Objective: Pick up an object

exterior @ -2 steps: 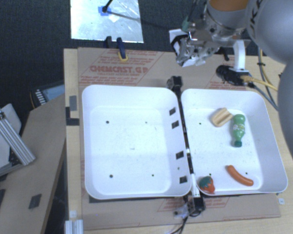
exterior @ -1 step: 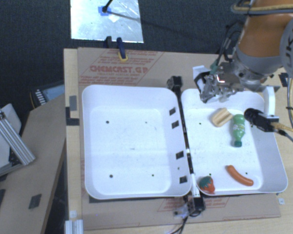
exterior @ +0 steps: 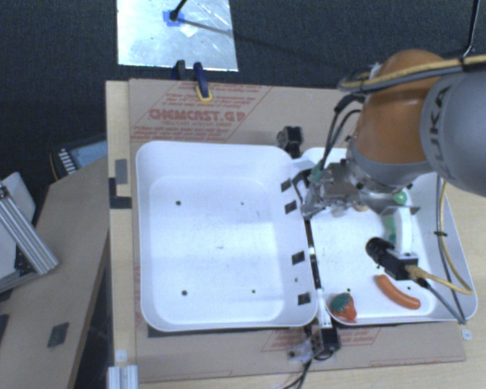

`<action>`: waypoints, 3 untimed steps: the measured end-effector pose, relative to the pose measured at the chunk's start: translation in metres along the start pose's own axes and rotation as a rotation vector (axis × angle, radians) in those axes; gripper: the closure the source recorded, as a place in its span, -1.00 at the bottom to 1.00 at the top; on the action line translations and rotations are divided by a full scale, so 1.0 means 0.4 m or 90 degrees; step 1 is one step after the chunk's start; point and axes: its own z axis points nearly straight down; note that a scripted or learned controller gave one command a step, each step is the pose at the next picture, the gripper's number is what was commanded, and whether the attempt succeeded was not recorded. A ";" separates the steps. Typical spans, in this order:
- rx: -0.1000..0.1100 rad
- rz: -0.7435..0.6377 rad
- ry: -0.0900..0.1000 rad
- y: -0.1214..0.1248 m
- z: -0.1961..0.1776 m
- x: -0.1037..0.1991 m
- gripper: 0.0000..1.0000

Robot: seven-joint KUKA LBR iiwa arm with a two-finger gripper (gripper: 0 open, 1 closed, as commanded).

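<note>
In the camera view, the gripper (exterior: 316, 194) hangs low over the inner edge of the right bin (exterior: 344, 254), just beside the wall which it shares with the left bin (exterior: 143, 233). The grey arm (exterior: 462, 128) with its orange band covers it from above, so one cannot tell if the gripper is open or closed. No object is seen inside it.

There are two white bins, side by side. In the right bin three loose things can be counted. One orange sausage-shaped piece (exterior: 398, 292) lies near the front right corner. One small red and green piece (exterior: 343, 305) lies at the front edge, close to the dividing wall. One green and white piece (exterior: 401, 220) lies further back and is partly hidden under the arm. All three are apart from the gripper. The left bin shows its white floor with a few small dark dots.

Under the bins lies a brown sheet (exterior: 227, 104) with red printed letters. They read "CHEMCAST GP". Two clips (exterior: 201, 78) sit at its back edge. One is dark and one is blue.
</note>
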 end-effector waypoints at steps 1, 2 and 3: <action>-0.011 0.008 -0.004 0.045 -0.130 -0.223 1.00; -0.009 -0.003 0.000 -0.020 -0.208 -0.055 1.00; -0.009 -0.001 0.000 0.023 -0.268 0.006 1.00</action>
